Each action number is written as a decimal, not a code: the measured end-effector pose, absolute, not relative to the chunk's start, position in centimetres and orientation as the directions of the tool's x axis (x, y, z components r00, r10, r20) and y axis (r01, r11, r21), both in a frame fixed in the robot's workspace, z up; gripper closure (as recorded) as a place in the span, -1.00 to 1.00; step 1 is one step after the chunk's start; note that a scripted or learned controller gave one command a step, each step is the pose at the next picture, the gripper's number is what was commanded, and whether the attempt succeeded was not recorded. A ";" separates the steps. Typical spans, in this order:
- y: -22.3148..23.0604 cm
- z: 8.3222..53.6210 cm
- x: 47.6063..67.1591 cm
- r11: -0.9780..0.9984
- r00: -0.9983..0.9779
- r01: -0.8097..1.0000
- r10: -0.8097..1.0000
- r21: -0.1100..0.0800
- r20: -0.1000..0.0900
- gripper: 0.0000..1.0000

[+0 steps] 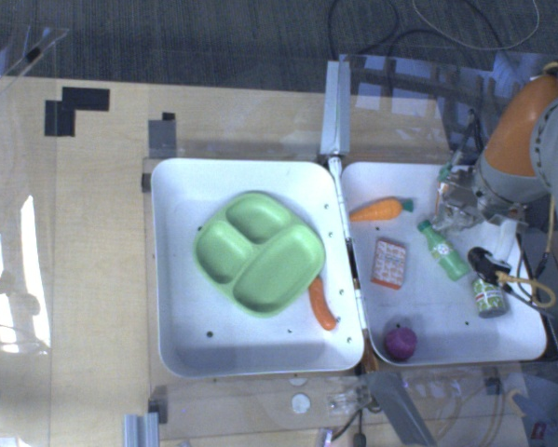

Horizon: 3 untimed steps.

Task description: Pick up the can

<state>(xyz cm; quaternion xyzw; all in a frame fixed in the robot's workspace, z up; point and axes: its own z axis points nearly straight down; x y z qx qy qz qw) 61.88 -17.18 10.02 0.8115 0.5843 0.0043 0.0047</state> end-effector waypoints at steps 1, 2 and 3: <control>-17.2 10.0 61.9 -0.317 0.317 0.948 0.949 0.013 0.001 -1.00; -18.6 8.7 64.7 -0.375 0.375 0.927 0.927 0.006 0.001 -1.00; -18.5 10.0 64.9 -0.367 0.368 0.930 0.930 0.012 -0.001 1.00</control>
